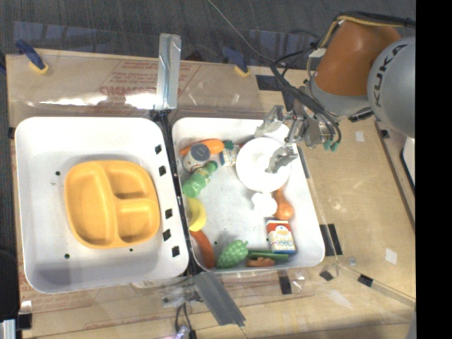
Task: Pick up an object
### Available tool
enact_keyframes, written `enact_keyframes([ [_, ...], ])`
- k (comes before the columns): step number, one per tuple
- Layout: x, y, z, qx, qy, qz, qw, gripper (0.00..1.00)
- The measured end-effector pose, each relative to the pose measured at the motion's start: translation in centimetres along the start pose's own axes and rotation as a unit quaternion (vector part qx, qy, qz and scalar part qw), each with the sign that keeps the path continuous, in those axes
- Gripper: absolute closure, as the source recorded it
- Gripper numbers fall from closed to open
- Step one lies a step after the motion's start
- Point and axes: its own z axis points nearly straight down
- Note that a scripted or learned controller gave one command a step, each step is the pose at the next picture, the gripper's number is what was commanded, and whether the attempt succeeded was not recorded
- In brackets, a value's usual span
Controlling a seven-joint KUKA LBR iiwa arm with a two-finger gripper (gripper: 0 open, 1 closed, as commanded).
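Note:
The right bin (311,210) holds a jumble of toy food. A round white plate (256,168) lies near its far right corner. My gripper (280,145) hangs over the plate's right edge, its two metal fingers (281,161) spread apart and nothing gripped between them. Below the plate lie a small white lump (265,205), an orange piece (284,207) and a red, white and blue box (281,236). Along the bin's left side sit an orange item (203,150), a green bottle (196,183), a yellow banana (195,215), a carrot (203,246) and a green bunch (232,254).
The left bin (35,154) bears a yellow divided tray (111,203). A grey metal post (168,73) stands at the far end of the wall between the bins. The arm's orange band (353,58) and cables hang over the right bin's far right corner.

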Motion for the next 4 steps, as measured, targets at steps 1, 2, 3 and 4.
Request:
enact_keyframes([
  [1,4.0,-0.1,9.8,0.0,0.0,0.033,0.9994,0.0],
  [2,11.8,0.0,10.6,0.0,-0.002,0.081,0.9967,0.0],
  [3,14.8,0.0,10.4,0.001,-0.008,0.049,0.9987,0.0],
  [4,14.5,0.1,9.2,0.002,-0.01,0.044,0.999,1.0],
])
